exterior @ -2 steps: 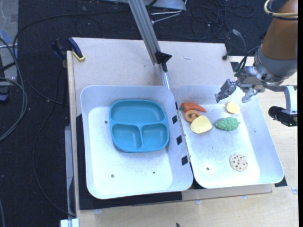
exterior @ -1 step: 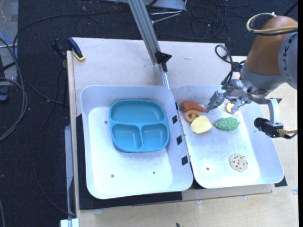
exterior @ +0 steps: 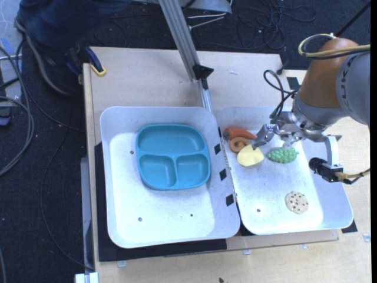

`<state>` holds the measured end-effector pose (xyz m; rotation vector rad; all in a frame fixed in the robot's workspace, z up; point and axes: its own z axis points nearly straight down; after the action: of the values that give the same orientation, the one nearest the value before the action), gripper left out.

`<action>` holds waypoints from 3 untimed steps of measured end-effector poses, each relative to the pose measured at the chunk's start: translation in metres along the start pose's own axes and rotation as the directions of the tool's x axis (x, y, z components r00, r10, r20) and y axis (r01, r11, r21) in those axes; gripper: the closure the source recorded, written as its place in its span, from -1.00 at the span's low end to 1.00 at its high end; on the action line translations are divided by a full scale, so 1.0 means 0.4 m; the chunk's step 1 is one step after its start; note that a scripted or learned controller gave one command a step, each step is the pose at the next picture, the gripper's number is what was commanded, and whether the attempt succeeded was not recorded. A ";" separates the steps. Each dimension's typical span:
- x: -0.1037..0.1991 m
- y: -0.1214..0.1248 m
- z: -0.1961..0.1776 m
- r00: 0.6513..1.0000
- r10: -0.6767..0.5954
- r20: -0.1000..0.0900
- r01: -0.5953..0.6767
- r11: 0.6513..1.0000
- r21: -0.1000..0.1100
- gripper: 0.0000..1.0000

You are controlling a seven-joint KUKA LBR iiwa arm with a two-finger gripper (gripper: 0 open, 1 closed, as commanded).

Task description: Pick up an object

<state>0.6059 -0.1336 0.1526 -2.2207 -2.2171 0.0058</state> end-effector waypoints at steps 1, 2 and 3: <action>0.010 0.012 0.111 1.000 -0.003 0.000 0.003 1.000 -0.002 -1.00; 0.008 0.014 0.078 1.000 -0.001 0.001 0.001 1.000 -0.007 1.00; -0.007 0.024 -0.077 1.000 -0.002 0.002 0.002 1.000 -0.012 1.00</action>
<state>0.6157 -0.1364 0.1834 -2.2256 -2.2263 -0.0054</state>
